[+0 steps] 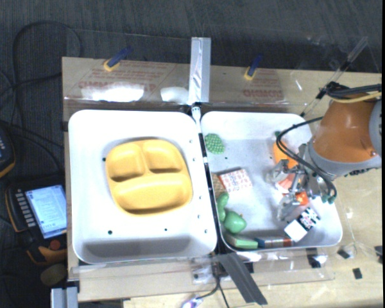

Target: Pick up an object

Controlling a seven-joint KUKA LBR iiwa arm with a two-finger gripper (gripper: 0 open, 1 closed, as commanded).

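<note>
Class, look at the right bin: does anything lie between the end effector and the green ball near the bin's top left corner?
Nothing visible blocks the way. The end effector sits over clutter at the right side of the right bin, and bare white floor lies between it and the green ball. The patterned card lies below that line.

A glossy, smooth yellow plastic compartment tray [149,175] is seen in the matt white plastic left bin [83,191]. A knobbly green ball [213,144] and a printed checkered paper packet [234,180] are seen in the right white bin [256,128].
</note>
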